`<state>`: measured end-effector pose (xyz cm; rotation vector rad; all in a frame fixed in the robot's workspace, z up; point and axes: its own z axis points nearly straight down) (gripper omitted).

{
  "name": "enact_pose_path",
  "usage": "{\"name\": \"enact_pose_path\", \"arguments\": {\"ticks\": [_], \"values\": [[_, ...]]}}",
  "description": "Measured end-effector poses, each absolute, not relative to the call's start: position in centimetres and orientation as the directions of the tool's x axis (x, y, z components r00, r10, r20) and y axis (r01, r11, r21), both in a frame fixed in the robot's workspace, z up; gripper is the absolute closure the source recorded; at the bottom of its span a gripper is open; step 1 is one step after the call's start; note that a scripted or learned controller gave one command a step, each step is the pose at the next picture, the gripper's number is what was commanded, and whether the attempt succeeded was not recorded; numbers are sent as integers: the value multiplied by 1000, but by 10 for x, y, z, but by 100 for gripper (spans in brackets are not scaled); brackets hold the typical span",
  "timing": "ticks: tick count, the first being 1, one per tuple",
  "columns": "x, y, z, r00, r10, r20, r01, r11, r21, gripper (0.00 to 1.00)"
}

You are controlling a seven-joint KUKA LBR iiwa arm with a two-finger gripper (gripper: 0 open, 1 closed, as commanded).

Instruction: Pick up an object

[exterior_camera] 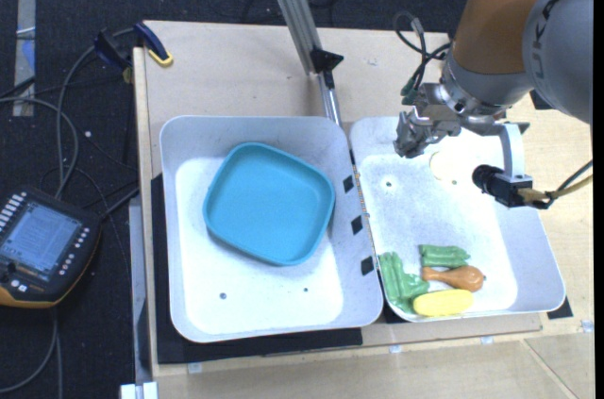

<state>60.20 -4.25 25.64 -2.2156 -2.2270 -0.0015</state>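
1. The gripper hovers over the right bin's far end; whether its fingers are spread or closed, I cannot tell.
2. The toy food lies well apart, at the near edge.
3. Best move, I judge: travel there, then descend straight.

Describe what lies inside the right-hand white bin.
In the right bin's near corner lie green toy vegetables, a brown toy drumstick and a yellow piece. The gripper covers part of its far end.

You see the gripper hanging over the right bin's far end, well apart from the toy food; a blue plate fills the left bin.
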Motion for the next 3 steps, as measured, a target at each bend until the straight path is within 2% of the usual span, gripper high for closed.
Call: {"name": "enact_pose_path", "arguments": {"ticks": [3], "values": [[651, 93, 237, -3, 1000, 0, 1000, 3, -1, 100]]}}
